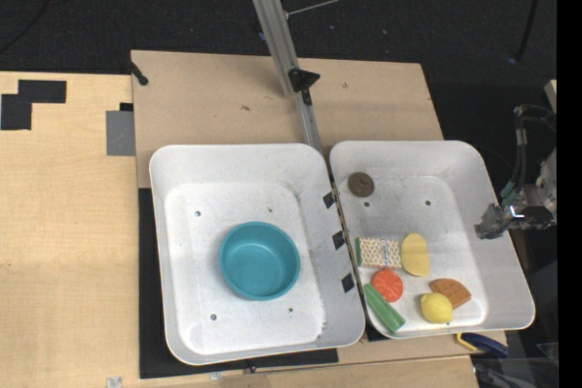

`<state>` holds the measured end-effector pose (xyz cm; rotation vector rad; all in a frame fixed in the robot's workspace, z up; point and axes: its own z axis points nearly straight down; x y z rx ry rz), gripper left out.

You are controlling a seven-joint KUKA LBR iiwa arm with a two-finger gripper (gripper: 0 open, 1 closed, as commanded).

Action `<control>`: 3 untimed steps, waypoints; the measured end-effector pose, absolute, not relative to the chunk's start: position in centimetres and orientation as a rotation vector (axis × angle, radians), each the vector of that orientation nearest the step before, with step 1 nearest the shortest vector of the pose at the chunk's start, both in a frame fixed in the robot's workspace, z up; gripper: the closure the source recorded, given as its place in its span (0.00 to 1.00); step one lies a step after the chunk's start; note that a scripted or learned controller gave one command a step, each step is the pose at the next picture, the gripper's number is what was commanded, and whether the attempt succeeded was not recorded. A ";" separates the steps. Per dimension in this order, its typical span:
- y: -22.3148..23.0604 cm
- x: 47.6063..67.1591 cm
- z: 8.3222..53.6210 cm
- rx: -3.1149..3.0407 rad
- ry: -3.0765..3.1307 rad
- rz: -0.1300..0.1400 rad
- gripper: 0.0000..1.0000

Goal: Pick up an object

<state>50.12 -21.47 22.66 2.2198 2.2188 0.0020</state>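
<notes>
Two shallow white bins sit side by side on the tabletop (364, 95) in the lower half of the frame. The left bin (182, 195) carries a single teal bowl (260, 261), upright and roughly central. The right bin (455, 168) holds the small pieces, most of them crowded into its lower part: a patterned sponge-like block (378, 252) beside a pale yellow piece (416, 254), a red-orange round piece (388, 284) just below them, a green stick-shaped piece (385, 308) lying slantwise against the bin's lower left wall, a yellow lemon-like piece (436, 308) and a brown piece (451, 291) touching or nearly touching it. A brown disc (362, 184) lies apart near the upper left of that bin. The clustering looks like loose scatter rather than arrangement — a judgement only.

The tool (498, 223) sits at the right edge of the frame, over the right bin's right rim, dark and small here. How far it is spread I cannot tell. Nothing is seen in it, and it looks apart from every piece — the nearest candidates lie to its lower left.
</notes>
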 end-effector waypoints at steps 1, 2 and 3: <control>-21.5 50.2 26.0 2.220 2.220 0.001 1.00; -17.1 50.9 24.7 2.219 2.226 0.000 1.00; -11.8 51.8 23.3 2.219 2.226 0.000 1.00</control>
